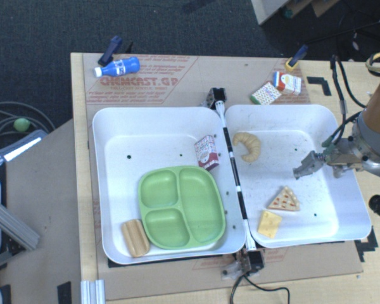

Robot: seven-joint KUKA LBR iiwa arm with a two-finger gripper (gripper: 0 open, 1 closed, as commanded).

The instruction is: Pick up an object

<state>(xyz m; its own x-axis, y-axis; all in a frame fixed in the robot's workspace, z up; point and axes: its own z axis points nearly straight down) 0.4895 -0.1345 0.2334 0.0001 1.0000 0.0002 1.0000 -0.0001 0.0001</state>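
camera view: the gripper (306, 167) hangs low over the right bin (316, 120), reaching in from the right, and nothing sits between its fingers; whether they stand apart or together i cannot tell at this size. the nearest candidates lie just below and left of it: 1 pizza slice (284, 200) and 1 yellow cheese block (269, 223), close to each other but apart. 1 croissant (247, 145) lies near the bin's upper left corner, well apart from the gripper.

to do the pick well, i judge the pizza slice the shortest move: centre over it, come straight down, and close across its narrow width, keeping clear of the cheese.

the left bin (114, 132) holds 1 green divided plate (180, 206), 1 small red carton (206, 152) and 1 tan bread piece (135, 237) beside the plate.
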